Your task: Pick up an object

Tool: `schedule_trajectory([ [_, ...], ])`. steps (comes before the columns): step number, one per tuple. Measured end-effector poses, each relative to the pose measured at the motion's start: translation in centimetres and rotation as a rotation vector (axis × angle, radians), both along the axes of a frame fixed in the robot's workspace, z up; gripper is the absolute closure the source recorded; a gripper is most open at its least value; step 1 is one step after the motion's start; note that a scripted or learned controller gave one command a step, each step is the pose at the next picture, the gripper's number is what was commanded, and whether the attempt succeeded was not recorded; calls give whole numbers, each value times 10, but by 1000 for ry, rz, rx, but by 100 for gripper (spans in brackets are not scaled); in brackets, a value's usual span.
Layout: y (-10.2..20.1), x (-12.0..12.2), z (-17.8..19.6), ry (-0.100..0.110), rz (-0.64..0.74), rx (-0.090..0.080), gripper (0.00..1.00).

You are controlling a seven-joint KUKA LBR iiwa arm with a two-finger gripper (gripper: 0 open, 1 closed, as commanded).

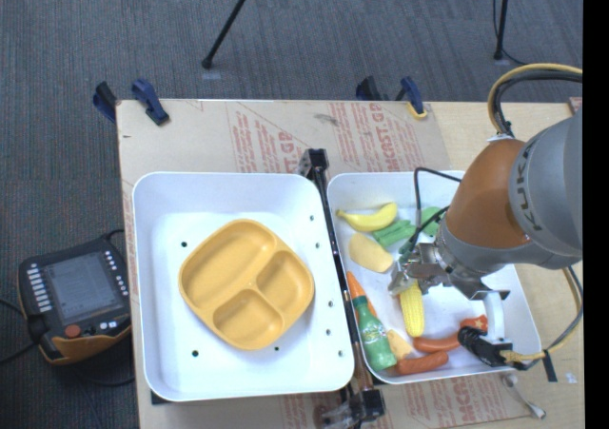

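The arm reaches in from the right and its pincer (411, 277) is down inside the right bin (525, 321), just above the top end of a corn cob (412, 310). The wrist hides how the pincer is set, so whether it is spread, closed or gripping anything cannot be told. Nothing looks lifted: the corn seems to lie on the bin floor, and so does everything around it.

Near the pincer, to its left, sits a pale yellow lemon-like piece (369, 252), with a banana (368, 218) beyond it at the far side and a green pod (396, 233) just beside that. Along the bin's left wall lie a carrot (356, 288) and a green bottle (376, 337); at the near edge lies a red sausage (430, 352).

The left bin (162, 322) carries a yellow divided plate (245, 282) with nothing in its compartments.

In my judgement the task is at the reaching stage: the pincer is at an object, most likely the corn, but the grasp and lift are yet to be shown.
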State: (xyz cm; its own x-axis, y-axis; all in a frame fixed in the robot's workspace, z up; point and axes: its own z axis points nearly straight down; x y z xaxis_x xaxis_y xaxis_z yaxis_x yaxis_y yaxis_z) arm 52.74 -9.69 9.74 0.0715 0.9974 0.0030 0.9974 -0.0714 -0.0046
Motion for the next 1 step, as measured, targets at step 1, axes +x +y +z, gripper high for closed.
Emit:
schedule_trajectory([
  [1,18,-21,117,-3,-82,-3,100],
])
